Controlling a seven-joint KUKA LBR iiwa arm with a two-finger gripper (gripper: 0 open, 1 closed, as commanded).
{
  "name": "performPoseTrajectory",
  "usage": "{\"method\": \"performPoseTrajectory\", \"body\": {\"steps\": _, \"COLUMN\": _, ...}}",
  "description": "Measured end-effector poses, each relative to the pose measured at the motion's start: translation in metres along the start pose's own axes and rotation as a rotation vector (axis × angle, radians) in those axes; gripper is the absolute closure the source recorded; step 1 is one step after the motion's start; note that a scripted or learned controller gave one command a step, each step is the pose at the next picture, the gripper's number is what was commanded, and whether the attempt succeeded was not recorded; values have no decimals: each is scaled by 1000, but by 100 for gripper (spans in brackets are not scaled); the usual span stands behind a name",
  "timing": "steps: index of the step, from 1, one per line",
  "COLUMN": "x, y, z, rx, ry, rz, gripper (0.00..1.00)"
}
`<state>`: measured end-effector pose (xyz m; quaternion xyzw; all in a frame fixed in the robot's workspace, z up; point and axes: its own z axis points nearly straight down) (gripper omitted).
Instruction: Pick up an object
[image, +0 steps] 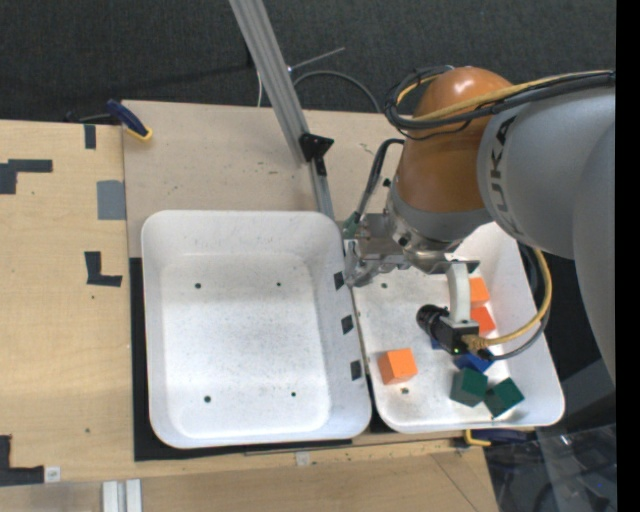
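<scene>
Orange cube (397, 365) lies alone on the right bin's (420, 405) floor, near the divide; two dark green blocks (487, 391) and a blue piece (475, 361) huddle toward its near right corner; more orange blocks (480, 304) sit beside a black fitting (437, 324); the grey arm (545, 170) bends in over this bin, wrist low, gripper (368, 262) at the rim; its grasp cannot be told.

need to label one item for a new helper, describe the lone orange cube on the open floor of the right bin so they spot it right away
Start at the right-hand shallow white bin, the one under the grey arm. On its bare floor near the wall shared with the other bin sits a small orange cube. It stands alone, apart from the dark green blocks clustered toward the near right corner and the orange pieces farther back beside the white part.
</scene>
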<state>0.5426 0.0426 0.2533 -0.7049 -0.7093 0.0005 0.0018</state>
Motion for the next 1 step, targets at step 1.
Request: {"method": "performPoseTrajectory", "body": {"steps": 1, "x": 47, "y": -17, "z": 19, "rx": 2, "ry": -1, "rz": 0, "gripper": 100}}
